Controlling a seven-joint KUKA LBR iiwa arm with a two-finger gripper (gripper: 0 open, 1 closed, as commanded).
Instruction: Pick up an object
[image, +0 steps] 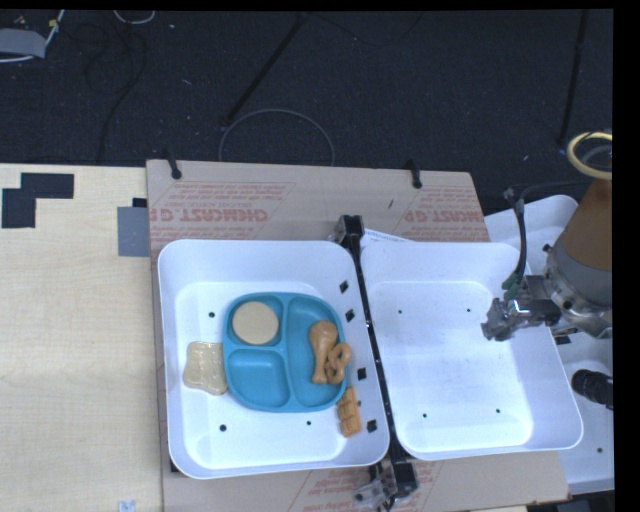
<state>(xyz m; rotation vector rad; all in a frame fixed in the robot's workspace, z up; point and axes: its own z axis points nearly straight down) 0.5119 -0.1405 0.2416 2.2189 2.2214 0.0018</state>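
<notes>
Gripper (497, 326) sat over the right bin (455, 435), far from any object; fingers too small/blurred to tell how open, nothing seen between them.

Near to far from the fingers: pretzel piece (348, 411), pretzel (329, 352) and round cracker (254, 322) on blue tray (262, 385), toast (205, 367) furthest. Best approach, imo: cross divider w/ clearance, take the loose pretzel piece.
</notes>
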